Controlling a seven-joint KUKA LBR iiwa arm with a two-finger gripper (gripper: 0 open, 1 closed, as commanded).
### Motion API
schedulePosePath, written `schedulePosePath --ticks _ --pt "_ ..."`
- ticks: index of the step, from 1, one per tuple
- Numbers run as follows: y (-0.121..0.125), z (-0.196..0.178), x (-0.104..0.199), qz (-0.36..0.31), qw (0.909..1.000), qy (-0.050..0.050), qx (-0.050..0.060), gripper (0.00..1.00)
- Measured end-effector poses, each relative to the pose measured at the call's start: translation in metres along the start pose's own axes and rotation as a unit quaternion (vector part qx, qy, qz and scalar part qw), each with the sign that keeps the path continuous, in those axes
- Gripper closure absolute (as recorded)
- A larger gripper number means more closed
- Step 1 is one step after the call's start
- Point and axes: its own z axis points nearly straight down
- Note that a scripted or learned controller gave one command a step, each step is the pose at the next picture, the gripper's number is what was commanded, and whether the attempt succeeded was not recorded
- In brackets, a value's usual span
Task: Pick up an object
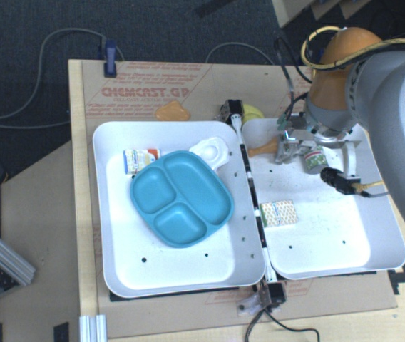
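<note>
A grey robot arm (395, 105) with an orange band is being extended in from the right, and its pincer (286, 152) is being held low over the far left corner of the right-hand shallow white bin (345, 255). How wide the pincer is being held cannot be told from this view, nor can it be told whether anything is being gripped.

Three things are being carried by this bin. A small round can with a green label (315, 161) is being shown just to the right of the pincer. A flat tan-orange piece (262, 149) is being shown just to its left, by the bin's far wall. A small flat speckled packet (279, 213) is being kept well apart from the pincer, close to the bin's left wall.

The left-hand shallow white bin (117, 248) is being occupied mostly by a blue plastic tray with three compartments (181, 198), set at a slant. A small white rounded piece (209, 150) is being touched by the tray's far edge, and a small white carton with blue and red print (140, 159) is being shown just beside its far left edge.

On the pale wooden tabletop (88, 191) beyond the bins, an orange lump (172, 110) and a yellow-green ball (252, 112) are being left near the far walls.
</note>
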Motion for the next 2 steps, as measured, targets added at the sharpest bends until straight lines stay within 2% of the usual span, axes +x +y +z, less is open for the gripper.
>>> schedulePosePath --ticks 1,2 --pt "0.0003 0.0004 -0.0036 0.002 1.0000 0.000 -0.003 0.00" --pt "0.0005 0.0009 -0.0055 0.001 1.0000 0.002 -0.003 0.00"
